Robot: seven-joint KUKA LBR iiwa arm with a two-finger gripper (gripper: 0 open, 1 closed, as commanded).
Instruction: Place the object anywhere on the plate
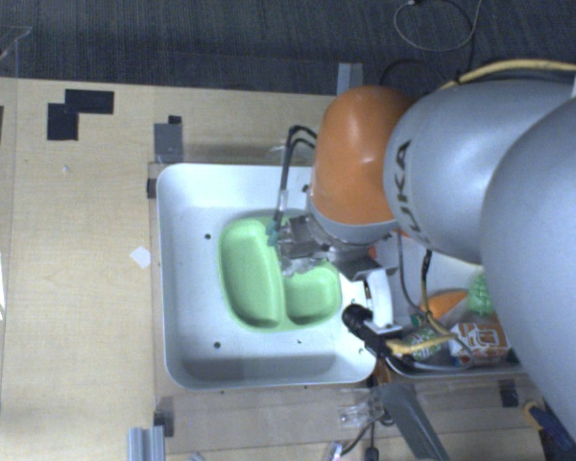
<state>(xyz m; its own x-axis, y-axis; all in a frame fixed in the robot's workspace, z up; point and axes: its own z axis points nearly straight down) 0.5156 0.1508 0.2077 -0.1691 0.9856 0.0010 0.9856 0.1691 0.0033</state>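
A light green plate (252,279) with two compartments lies in the left white bin (187,296), towards its right side. My gripper (290,247) hangs over the plate's upper middle, about where the ridge between the two compartments runs. The orange band and grey wrist hide the gripper's upper part and the bin's far right corner. I cannot make out any object held at the gripper.
The right bin is mostly hidden under the arm. At its near edge show an orange item (447,303), a green leafy item (480,294) and a brown packet (476,338). Black cables (365,323) hang beside the wrist. Bare bin floor lies left of the plate.
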